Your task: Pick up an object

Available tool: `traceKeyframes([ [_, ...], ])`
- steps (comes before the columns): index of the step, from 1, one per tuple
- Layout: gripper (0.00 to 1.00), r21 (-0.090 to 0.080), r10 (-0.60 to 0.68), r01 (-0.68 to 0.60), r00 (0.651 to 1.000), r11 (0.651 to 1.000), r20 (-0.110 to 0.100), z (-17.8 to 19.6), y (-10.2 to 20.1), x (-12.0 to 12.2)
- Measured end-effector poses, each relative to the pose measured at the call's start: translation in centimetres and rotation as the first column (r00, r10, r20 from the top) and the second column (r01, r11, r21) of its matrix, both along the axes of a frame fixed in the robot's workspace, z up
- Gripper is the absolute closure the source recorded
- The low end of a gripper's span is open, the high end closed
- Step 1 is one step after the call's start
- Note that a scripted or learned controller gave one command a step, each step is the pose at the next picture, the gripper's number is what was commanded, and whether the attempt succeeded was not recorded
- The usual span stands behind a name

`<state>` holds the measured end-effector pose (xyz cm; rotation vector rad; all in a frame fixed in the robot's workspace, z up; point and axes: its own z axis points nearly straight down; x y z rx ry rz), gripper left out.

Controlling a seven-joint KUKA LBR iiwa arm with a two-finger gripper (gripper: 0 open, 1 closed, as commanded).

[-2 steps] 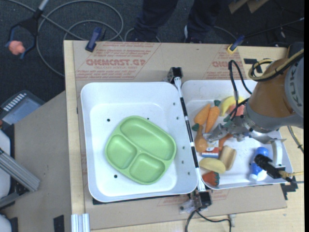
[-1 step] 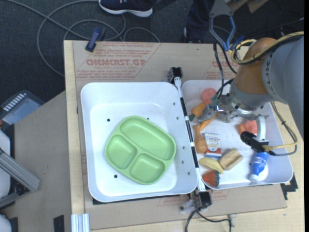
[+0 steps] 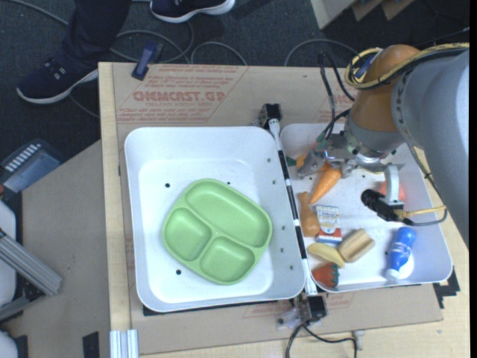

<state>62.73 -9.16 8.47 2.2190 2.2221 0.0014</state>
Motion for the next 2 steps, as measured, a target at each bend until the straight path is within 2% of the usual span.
traceKeyframes([
  [1,1.0,-0.001,0.001,-0.001,1.0,1.0,0.001,1.0,0.0,0.0],
  [2,1.0,0.002,0.001,-0.001,1.0,1.0,0.001,10.1,8.4,-2.5],
])
